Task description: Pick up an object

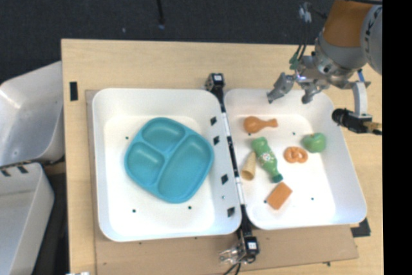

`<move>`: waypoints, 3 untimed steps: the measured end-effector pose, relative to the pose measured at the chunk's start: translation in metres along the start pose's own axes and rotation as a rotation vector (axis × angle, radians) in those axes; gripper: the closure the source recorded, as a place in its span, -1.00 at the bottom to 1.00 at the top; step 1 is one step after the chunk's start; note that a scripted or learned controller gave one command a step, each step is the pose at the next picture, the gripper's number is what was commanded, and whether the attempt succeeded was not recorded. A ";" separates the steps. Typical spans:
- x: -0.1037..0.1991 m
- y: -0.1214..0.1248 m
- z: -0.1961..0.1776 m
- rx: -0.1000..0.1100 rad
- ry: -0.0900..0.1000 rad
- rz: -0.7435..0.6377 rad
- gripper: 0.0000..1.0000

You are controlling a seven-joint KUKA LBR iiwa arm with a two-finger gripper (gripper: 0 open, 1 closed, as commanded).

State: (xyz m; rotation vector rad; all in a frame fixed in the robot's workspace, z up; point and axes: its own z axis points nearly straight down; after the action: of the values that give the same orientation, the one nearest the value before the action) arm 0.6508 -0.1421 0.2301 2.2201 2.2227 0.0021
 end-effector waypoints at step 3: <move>0.006 -0.007 0.131 0.004 -0.003 0.003 -1.00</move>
State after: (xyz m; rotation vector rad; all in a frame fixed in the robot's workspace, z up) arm 0.6441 -0.1363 0.0988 2.2241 2.2191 -0.0061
